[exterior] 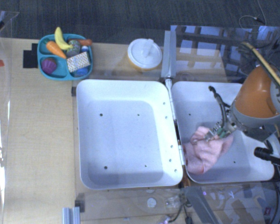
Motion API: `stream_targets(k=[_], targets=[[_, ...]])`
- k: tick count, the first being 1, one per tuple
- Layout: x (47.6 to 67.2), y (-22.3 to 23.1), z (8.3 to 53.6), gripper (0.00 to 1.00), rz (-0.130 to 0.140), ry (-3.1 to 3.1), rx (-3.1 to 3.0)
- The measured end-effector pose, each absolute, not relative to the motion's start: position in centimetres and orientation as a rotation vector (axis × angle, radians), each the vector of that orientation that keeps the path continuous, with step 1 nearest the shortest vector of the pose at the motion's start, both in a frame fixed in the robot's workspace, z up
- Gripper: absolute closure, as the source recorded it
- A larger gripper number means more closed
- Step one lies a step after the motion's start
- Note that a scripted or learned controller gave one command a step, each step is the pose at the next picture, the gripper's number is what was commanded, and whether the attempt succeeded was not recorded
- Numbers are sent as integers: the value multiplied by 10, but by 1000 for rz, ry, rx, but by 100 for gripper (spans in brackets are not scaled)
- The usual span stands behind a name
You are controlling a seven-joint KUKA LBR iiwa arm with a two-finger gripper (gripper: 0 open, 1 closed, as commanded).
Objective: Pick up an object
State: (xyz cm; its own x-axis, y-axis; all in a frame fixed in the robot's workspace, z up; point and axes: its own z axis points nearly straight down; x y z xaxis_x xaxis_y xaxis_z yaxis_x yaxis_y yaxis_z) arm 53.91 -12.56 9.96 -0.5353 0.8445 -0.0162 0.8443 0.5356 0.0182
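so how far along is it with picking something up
Done so far: the arm has reached into the right bin and its pincer is down at the pink cloth. In hand: a grasp on the cloth's upper edge looks under way, but a firm hold isn't visible. Left: the cloth lies on the bin floor, so closing and lifting it clear are yet to come.

A pale pink cloth [206, 150] lies in a white bin [252, 169]; the blue tray [44, 55] holds a yellow banana [60, 39].
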Motion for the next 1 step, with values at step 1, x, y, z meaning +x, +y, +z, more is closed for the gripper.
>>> stream_targets(k=[1], targets=[[579,-128,160,100,-1,2425,1999]])
